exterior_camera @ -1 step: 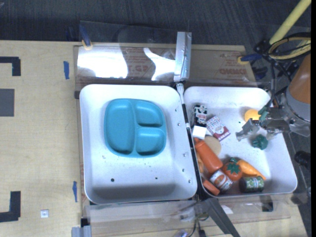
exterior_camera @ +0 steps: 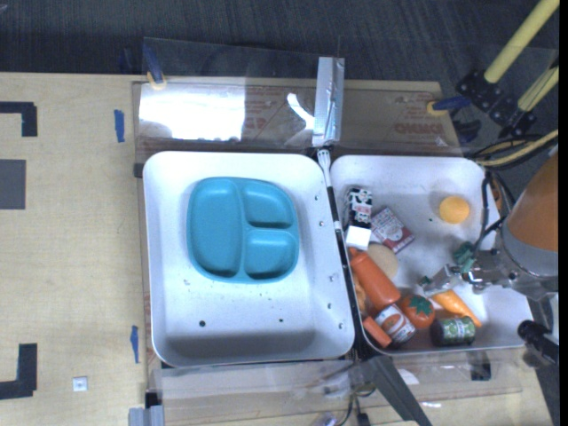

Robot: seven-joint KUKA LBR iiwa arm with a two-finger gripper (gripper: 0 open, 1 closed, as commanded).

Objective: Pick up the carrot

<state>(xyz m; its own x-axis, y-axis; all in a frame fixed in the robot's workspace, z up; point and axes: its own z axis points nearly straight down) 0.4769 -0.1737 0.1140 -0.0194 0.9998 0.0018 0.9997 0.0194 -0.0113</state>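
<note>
Camera view: the carrot (exterior_camera: 454, 303) lies in the right bin (exterior_camera: 417, 169), near its near-right corner, just beside a green can (exterior_camera: 453, 329) and a tomato-like toy (exterior_camera: 417, 310). The gripper (exterior_camera: 468, 272) hangs just above the carrot; whether its fingers are open or closed cannot be told. A blue divided plate (exterior_camera: 241, 228) sits in the left bin (exterior_camera: 169, 264). An orange ball (exterior_camera: 454, 209) lies farther back.

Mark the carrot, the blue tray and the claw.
carrot (exterior_camera: 455, 303), camera view, middle of its orange body.
blue tray (exterior_camera: 241, 227), camera view, its central divider.
claw (exterior_camera: 446, 279), camera view, midway between fingertips.
</note>
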